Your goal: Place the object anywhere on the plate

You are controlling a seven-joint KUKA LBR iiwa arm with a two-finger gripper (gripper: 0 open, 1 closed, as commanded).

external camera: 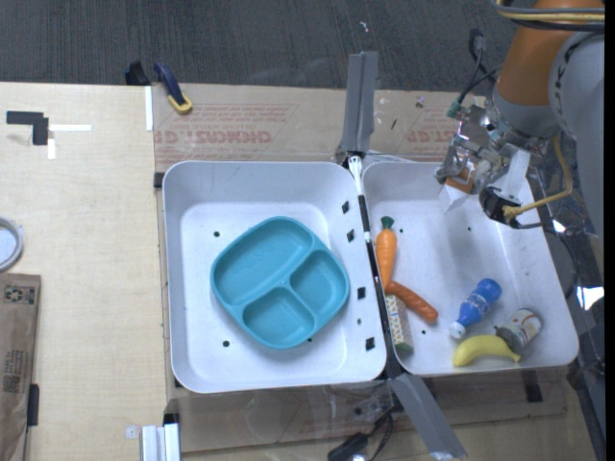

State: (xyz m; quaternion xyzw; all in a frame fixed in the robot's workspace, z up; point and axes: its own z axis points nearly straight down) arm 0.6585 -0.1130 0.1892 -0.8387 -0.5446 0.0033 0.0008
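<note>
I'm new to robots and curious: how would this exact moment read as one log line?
claw: over right bin's far edge | plate: left bin | carrot, banana, bottle: right bin

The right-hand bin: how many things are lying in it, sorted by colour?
Orange: 2, the upright carrot and the slanted carrot
Yellow: 1, the banana
Blue: 1, the bottle
Grey-brown: 1, the small can
Speckled: 1, the tube
Total: 6

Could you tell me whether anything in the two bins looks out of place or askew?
Nothing stands out: the blue plate lies flat in the left bin, and the toys lie loose in the right bin.
</note>
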